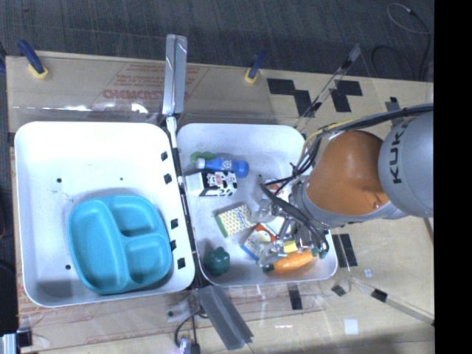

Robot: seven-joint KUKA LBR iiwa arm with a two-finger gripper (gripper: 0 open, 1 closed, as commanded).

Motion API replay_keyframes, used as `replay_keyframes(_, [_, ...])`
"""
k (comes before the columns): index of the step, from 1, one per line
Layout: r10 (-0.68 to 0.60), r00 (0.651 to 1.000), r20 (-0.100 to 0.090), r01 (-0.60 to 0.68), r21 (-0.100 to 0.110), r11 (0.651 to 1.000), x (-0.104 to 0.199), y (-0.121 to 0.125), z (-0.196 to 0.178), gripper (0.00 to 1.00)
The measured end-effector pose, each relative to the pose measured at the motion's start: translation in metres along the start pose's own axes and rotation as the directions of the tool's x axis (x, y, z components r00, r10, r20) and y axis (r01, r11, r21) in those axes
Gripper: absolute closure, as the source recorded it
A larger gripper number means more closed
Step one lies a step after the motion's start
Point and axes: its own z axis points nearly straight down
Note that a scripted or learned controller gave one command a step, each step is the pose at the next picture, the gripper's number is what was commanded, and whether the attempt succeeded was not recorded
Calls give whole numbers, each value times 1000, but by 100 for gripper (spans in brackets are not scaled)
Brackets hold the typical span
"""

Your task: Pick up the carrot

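Observation:
The orange carrot [293, 262] lies on its side in the front right corner of the right bin [243, 133], close to the bin's front wall. My gripper [289, 248] is low over it, right at the carrot's upper side, with cables and the orange wrist band [345, 174] just behind. The wrist hides part of the bin's right side and the carrot's far edge.
The right bin also holds a blue bottle with a green cap [220, 165], a black-and-white packet [218, 185], a checked sponge [234, 219], a dark green object [217, 259] and a colourful packet [258, 243] beside the carrot. A blue divided tray [118, 243] lies in the left bin [44, 153].

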Motion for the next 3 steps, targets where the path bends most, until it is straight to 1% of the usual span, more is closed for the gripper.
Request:
replay_keyframes(1, [-4, 1000, -6, 4, -2, 1000, -5, -1, 1, 0])
replay_keyframes(2, [-8, 1000, -17, 8, -4, 1000, 1, -30, -12, 0])
replay_keyframes(3, [-71, 997, -15, 71, -4, 997, -25, -29, 7, 0])
